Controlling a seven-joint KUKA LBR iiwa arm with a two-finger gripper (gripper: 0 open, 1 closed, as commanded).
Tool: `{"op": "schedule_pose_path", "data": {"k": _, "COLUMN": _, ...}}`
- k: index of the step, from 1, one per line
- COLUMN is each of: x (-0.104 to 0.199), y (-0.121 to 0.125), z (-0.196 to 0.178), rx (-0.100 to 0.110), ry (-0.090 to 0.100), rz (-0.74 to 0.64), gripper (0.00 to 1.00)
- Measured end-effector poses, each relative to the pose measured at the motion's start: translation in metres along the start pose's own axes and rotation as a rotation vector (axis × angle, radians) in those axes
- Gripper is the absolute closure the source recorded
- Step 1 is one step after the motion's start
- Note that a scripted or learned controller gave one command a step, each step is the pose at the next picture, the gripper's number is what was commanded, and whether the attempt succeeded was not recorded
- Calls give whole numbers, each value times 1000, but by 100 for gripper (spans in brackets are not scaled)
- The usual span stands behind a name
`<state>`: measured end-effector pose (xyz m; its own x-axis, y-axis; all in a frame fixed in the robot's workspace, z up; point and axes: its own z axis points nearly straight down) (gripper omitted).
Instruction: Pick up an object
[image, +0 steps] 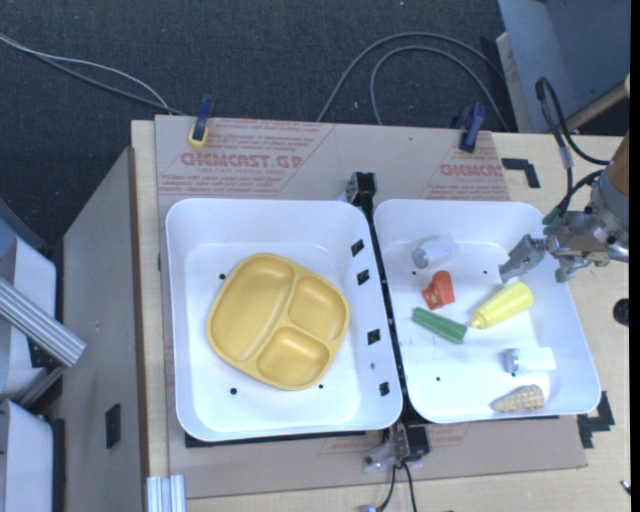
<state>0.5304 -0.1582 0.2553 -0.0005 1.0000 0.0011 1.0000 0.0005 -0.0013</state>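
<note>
The gripper (535, 255) hovers at the right bin's (570, 395) far rim, jaws seemingly apart and empty; approach underway, it must next descend onto the yellow bottle (503, 305) just below.

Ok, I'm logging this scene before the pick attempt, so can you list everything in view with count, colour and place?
Shallow white plastic bins: two, white, side by side on the bench.
Yellow three-compartment plastic tray: one, yellow, left bin.
Small grey-white cylinder object: one, right bin, far part.
Red-orange chunk: one, right bin, middle.
Green stick-shaped toy: one, beside the red chunk.
Yellow bottle-shaped toy: one, right bin, middle.
White block with grey end: one, right bin, near part.
Tan waffle cone toy: one, near edge.
Blue clamps: two, far edge of the board.
Gripper: one, grey, over the right bin's far right edge.
</note>
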Motion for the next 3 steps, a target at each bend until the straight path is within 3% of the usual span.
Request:
{"op": "schedule_pose_path", "data": {"k": 1, "x": 0, "y": 1, "z": -11, "rx": -3, "ry": -1, "rz": -1, "gripper": 100}}
{"op": "schedule_pose_path", "data": {"k": 2, "x": -5, "y": -39, "z": -121, "rx": -15, "ry": -5, "rz": 0, "gripper": 100}}
{"op": "schedule_pose_path", "data": {"k": 3, "x": -55, "y": -16, "z": -91, "rx": -2, "ry": -4, "rz": 4, "gripper": 100}}
